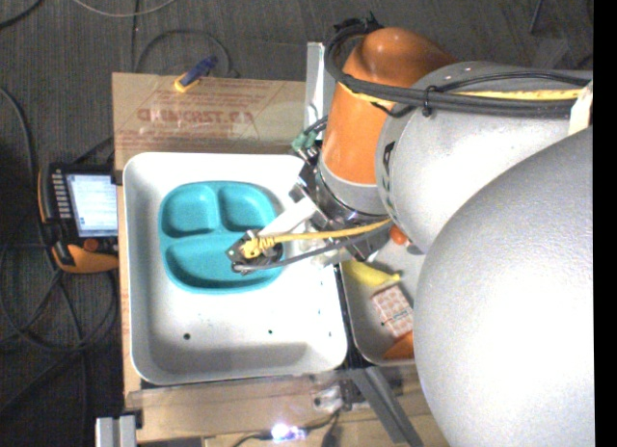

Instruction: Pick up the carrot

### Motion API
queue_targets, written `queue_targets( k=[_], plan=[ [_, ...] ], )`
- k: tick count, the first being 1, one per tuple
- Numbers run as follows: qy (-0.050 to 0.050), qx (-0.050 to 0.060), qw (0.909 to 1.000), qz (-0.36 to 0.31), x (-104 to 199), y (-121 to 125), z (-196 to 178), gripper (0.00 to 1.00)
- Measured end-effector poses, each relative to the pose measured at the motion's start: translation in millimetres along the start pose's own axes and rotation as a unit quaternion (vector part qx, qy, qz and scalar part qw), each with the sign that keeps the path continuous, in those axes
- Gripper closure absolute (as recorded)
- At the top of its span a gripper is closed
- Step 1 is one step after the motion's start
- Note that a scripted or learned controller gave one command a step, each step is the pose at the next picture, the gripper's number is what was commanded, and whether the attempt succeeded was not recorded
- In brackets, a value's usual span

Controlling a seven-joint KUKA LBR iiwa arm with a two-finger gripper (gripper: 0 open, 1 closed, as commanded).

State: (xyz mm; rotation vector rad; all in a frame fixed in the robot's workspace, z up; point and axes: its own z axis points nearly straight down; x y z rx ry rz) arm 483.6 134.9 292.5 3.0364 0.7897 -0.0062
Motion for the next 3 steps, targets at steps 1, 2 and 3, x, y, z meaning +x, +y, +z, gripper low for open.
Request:
queue_targets(
  k=[1,2,3],
  plan=[
    [-0.002,0.002,0.9897,0.143,-17,27,166,1.0],
    [-0.001,0.001,0.9947,0.102,-35,63,64,1.0],
    [-0.002,0.003,0.9911,0.133,-13,20,189,1.0]
  ],
)
